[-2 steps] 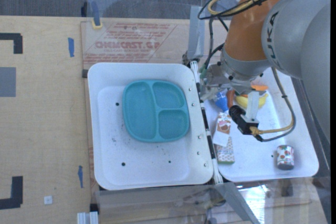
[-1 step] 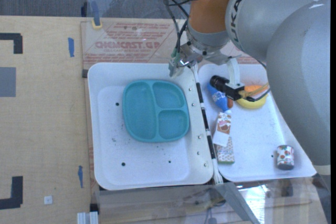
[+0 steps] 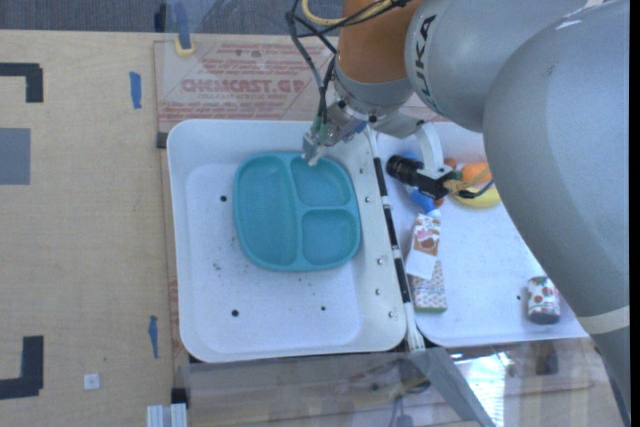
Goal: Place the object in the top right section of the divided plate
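Gripper [image 3: 312, 153] low over plate [image 3: 297, 212], at the upper rim by the top right section, presumably for a drop. Too small to tell its state or any load. Likely objects in the right bin [image 3: 480, 300]: packet [image 3: 428, 260], can [image 3: 541, 300].

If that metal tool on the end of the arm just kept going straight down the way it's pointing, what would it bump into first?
Most likely the blue divided plate. The tool points down at the plate's upper right edge in the left bin, so it would probably meet the rim or the top right section. Its height above the plate is hard to judge.
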You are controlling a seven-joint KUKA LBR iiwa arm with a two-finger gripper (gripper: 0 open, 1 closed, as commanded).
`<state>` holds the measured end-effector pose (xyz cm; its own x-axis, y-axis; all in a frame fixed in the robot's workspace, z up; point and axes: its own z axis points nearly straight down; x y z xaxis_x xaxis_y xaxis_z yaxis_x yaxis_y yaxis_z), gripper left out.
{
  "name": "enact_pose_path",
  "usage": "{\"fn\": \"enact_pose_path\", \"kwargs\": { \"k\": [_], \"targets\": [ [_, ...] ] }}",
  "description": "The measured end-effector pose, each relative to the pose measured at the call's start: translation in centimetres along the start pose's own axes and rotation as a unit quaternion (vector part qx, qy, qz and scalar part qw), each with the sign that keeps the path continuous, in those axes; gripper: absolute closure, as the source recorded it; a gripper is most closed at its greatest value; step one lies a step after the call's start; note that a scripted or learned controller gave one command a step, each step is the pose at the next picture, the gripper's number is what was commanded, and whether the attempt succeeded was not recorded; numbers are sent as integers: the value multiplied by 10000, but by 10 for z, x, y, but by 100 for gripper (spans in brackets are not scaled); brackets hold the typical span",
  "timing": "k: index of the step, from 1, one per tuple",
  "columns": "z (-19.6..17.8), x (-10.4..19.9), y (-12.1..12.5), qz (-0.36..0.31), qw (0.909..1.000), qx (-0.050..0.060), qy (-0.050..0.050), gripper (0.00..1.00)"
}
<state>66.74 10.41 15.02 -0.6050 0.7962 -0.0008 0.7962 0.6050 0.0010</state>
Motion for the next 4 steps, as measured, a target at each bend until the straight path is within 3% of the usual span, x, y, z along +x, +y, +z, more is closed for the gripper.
{"fn": "enact_pose_path", "kwargs": {
  "k": [1, 2, 3, 4],
  "targets": [
    [51, 3, -9, -920, 9958, -14, -7, 100],
    [50, 2, -10, -920, 9958, 2, -13, 0],
    [36, 2, -7, -921, 9957, -54, -40, 100],
    [36, 2, -8, -922, 9957, -32, -20, 0]
  ]
}}
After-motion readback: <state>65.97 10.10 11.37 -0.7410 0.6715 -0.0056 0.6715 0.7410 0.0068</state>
